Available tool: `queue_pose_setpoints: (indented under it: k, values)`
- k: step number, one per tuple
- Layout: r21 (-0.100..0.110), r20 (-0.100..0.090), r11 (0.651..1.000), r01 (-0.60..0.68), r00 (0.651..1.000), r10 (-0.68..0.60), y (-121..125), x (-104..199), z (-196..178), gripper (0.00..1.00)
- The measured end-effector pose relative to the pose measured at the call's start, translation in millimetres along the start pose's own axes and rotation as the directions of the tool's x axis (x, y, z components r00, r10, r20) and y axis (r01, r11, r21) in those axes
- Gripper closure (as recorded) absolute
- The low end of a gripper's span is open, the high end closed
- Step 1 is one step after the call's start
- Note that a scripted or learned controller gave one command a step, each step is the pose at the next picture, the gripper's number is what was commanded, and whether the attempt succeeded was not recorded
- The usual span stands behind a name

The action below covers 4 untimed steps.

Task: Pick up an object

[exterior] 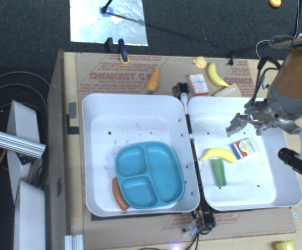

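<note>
Blue tray point(149, 174) and sausage point(119, 194) in left bin point(101, 119), banana point(218, 154), green stick point(219, 172), card point(244, 148) in right bin point(284, 191), gripper point(238, 124) fingers apart, holding nothing.

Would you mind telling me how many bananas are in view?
2: one banana lies in the right bin beside the green object; the other banana lies on the cardboard behind that bin.

One fixed camera looks down at a slant from well above the brown cardboard-covered tabletop point(135, 72), taking in both shallow white plastic bins point(140, 108) whole. Dark carpet floor point(26, 30) lies beyond the tabletop's far edge.
</note>
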<state>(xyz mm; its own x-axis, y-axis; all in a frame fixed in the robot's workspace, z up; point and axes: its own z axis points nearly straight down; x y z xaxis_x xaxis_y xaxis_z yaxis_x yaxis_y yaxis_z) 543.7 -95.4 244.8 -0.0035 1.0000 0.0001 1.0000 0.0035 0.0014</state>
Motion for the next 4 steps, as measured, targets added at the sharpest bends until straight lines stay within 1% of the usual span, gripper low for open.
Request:
queue_pose_setpoints:
  k: [1,2,3,4]
  values:
    - [0.011,-0.002,1.0,-0.004,1.0,0.004,-36,-4,104,0.0]
    - [0.001,-0.001,1.0,-0.004,1.0,0.004,-44,4,162,0.0]
    - [-0.001,-0.001,1.0,-0.003,1.0,0.003,-42,4,150,1.0]
    - [-0.015,-0.002,1.0,0.01,1.0,-0.01,1,72,32,1.0]
